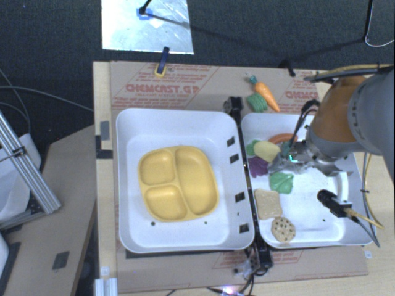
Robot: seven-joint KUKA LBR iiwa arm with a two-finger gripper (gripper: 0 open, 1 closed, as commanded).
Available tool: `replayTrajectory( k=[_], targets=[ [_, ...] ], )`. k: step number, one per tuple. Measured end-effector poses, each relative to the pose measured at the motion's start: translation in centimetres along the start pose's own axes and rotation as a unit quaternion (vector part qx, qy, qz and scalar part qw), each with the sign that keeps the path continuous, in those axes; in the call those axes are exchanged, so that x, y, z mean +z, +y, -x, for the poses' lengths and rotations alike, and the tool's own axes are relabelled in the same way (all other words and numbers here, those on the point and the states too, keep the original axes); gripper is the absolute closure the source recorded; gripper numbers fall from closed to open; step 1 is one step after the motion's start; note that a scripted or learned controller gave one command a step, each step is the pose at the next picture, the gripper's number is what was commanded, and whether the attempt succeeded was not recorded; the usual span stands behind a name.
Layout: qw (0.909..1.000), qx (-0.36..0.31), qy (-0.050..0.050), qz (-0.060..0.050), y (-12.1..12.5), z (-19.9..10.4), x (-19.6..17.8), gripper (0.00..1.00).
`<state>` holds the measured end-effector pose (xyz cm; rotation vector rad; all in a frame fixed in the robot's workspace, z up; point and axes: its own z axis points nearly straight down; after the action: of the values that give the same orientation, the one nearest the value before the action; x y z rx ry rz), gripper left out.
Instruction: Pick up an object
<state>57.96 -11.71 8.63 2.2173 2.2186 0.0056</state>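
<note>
The yellow three-compartment tray [178, 182] looked like smooth, slightly glossy plastic; the two shallow white bins [129, 165] seemed matt plastic, on printed brown cardboard [185, 85].

arm [345, 119] over right bin [308, 224]; yellow tray [178, 182] in left bin [179, 125].

dark carpeted floor [49, 36] fills the upper part of the frame. a shiny silver sheet [147, 16] lies on it at upper centre. brown cardboard [185, 85] covers the counter [74, 159]. an aluminium frame [24, 171] stands at the left edge.
</note>
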Motion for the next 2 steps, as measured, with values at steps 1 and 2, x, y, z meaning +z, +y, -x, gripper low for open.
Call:
replayTrajectory(
  k=[1, 2],
  targets=[
    [1.0, -0.002, 0.0, 0.0, 3.8, 0.3, -0.1, 0.0],
    [1.0, 0.0, -0.002, 0.005, 3.8, 2.9, -14.9, 0.0]
  ],
)
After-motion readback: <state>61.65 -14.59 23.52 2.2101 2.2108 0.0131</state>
